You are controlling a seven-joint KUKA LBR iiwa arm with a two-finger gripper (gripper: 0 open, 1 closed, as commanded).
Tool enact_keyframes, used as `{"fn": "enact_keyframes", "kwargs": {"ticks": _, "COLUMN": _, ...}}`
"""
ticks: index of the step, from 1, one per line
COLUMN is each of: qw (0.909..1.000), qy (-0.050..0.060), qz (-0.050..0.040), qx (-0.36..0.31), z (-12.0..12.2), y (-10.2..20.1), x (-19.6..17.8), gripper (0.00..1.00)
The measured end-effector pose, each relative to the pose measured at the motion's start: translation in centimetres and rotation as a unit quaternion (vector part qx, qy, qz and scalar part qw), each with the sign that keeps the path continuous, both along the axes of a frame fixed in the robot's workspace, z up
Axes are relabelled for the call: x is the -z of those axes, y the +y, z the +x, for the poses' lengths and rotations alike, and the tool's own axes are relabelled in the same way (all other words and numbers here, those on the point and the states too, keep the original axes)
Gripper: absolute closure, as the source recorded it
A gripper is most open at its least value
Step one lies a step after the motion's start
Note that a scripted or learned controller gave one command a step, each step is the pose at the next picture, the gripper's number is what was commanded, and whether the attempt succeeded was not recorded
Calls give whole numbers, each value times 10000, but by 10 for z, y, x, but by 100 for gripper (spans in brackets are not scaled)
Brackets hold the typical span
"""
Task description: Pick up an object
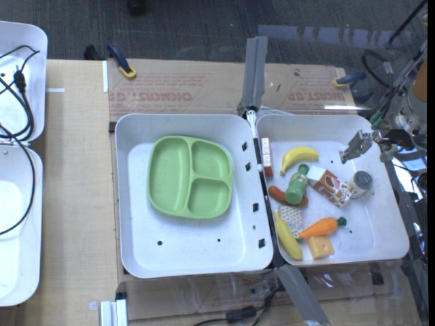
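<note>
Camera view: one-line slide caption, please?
End effector above right bin of toy food; green divided plate in left bin.

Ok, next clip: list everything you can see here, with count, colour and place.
Bins: 2, white, side by side on the bench.
Divided plate: 1, light green, left bin.
Bananas: 2, yellow, right bin; one near the top, one at the front edge.
Bottle: 1, green, right bin centre, lying over a sausage, 1, red-brown.
Carrot: 1, orange, right bin front.
Cheese wedge: 1, yellow-orange, below the carrot.
Carton: 1, brown and white, right bin.
Small can: 1, grey, right of the carton.
Clamps: 2, blue and yellow, back of bench.
Gripper: 1, grey, over the right bin's back right.
</note>
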State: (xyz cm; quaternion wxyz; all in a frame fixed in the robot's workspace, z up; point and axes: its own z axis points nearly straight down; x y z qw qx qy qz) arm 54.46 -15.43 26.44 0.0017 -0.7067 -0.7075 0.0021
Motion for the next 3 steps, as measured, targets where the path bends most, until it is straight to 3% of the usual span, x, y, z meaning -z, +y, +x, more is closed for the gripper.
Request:
{"fn": "enact_keyframes", "kwargs": {"ticks": 1, "qw": 10000, "qy": -14, "qz": 0, "qx": -11, "z": 30, "y": 10, "x": 174, "gripper": 0}}
{"fn": "enact_keyframes", "kwargs": {"ticks": 2, "qw": 10000, "qy": -3, "qz": 0, "qx": 0, "z": 30, "y": 10, "x": 166, "gripper": 100}}
{"fn": "enact_keyframes", "kwargs": {"ticks": 3, "qw": 9954, "qy": -17, "qz": -1, "qx": -956, "z": 33, "y": -32, "x": 90, "gripper": 100}}
